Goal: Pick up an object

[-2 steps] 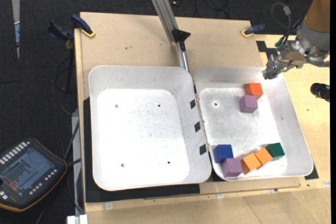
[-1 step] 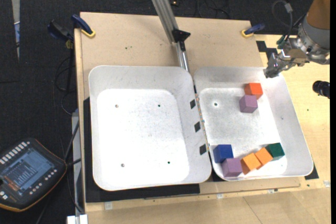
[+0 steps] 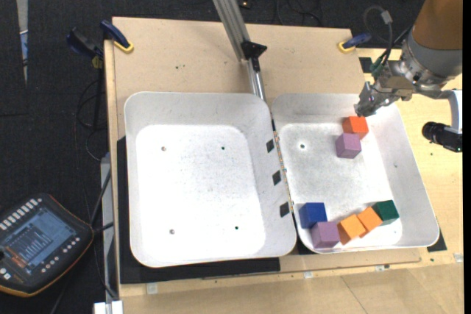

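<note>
The gripper (image 3: 366, 108) hangs over the right bin (image 3: 412, 180) near its 1 o'clock corner; whether it is spread or pressed together I cannot tell. An orange cube (image 3: 355, 125) lies just at the gripper's 7 o'clock, almost under its tip, with a purple cube (image 3: 349, 145) touching it at 6 o'clock. Along the bin's 6 o'clock rim sit 4 more: a blue cube (image 3: 313, 214), a second purple cube (image 3: 325, 234), a second orange cube (image 3: 354, 225) and a green cube (image 3: 385, 212). The left bin (image 3: 147, 158) lies at 9 o'clock.
</note>
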{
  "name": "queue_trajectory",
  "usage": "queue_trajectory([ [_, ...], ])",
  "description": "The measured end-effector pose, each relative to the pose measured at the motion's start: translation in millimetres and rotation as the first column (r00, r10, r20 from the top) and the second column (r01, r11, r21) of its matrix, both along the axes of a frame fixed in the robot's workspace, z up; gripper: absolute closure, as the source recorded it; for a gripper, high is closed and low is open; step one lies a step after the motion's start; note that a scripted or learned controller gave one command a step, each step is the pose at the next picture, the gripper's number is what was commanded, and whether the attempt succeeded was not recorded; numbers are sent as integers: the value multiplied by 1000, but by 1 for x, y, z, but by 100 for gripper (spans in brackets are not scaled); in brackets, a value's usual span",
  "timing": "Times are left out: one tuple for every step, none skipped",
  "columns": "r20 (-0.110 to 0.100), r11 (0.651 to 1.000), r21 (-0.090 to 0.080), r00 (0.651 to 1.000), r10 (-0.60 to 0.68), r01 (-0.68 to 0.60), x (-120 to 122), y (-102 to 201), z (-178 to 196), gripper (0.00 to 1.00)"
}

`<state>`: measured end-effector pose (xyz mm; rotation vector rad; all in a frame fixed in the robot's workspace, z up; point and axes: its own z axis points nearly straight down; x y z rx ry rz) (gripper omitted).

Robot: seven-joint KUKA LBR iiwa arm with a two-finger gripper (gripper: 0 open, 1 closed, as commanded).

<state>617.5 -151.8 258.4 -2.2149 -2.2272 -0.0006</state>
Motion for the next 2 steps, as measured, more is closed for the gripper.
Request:
queue_trajectory([
  [-1,1000,1,1000,2,-2,-15,52,5,100],
  [-1,1000,1,1000,2,-2,-37,96,9,100],
])
